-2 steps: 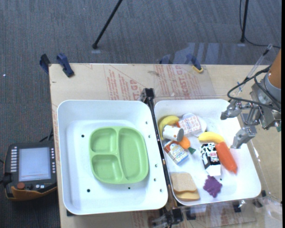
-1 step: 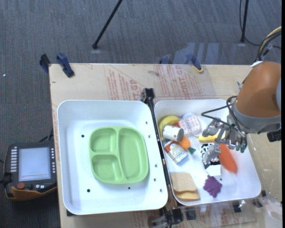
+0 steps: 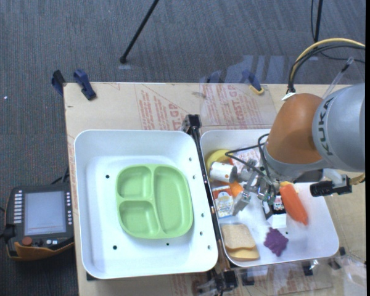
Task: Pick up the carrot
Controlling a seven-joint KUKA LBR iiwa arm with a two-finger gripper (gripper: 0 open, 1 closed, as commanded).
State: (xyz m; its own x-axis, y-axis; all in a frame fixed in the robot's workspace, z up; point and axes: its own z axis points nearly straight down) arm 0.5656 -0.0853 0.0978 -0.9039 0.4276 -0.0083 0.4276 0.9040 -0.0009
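step: approach | end effector [image 3: 254,193]: grasp state cannot be told, low in right white plastic bin [image 3: 324,242] | long orange carrot [image 3: 293,203]: lying just beside it, free | next: shift over carrot, descend, clamp

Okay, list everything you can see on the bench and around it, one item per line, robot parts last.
Bins: two, white, side by side on the bench.
Divided plate: one, green, left bin.
Carrot: one, orange, right bin, beside the pincer.
Bread slice: one, tan, right bin, near edge.
Grapes: one bunch, purple, right of the bread.
Yellow item: one, right bin, far corner.
Pendant: one, dark, floor at left.
Arm: one, grey and orange, over right bin.
Pincer: one, metallic, above right bin.
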